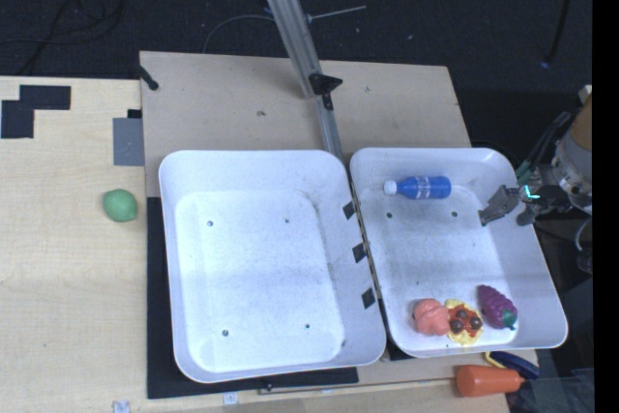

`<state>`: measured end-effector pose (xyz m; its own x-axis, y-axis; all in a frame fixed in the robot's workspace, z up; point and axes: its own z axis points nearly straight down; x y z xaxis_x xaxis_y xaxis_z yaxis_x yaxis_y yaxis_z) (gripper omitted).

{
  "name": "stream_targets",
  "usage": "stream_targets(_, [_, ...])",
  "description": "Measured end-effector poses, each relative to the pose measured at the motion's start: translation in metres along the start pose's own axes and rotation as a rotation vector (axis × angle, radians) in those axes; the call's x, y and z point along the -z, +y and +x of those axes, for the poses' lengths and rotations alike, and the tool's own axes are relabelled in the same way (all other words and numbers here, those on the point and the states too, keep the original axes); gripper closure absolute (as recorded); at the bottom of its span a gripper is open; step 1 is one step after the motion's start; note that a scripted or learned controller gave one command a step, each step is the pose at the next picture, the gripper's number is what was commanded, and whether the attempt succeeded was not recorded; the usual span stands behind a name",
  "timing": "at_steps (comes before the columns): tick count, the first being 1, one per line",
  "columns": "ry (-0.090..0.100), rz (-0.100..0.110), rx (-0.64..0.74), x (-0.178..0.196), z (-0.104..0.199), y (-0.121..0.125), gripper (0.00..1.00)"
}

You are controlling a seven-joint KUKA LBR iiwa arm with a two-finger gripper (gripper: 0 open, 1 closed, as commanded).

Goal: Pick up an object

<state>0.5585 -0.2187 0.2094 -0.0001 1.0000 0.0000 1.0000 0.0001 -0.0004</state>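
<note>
The right bin (522, 256) holds a blue bottle (421, 187) lying on its side near the far wall. Along its near wall sit an orange-pink toy (430, 316), a small yellow and red piece (465, 323) and a purple grape-like toy (496, 306). My gripper (510, 208) hangs over the right bin's far right rim, well right of the bottle. Its dark fingers are open with nothing between them.
The left bin (184, 208) stands beside the right one. A green ball (121, 205) lies on the bench left of the bins. An orange carrot-like toy (486, 380) lies outside the right bin's near edge. A slanted aluminium post (295, 24) rises behind the bins.
</note>
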Motion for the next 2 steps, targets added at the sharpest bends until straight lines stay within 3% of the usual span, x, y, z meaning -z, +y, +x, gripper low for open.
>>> stream_targets(1, [0.0, 0.0, 0.0, 0.0, 0.0, 0.0, 0.0])
stream_targets(2, [0.002, 0.005, 0.001, -0.062, -0.001, -0.006, 0.0])
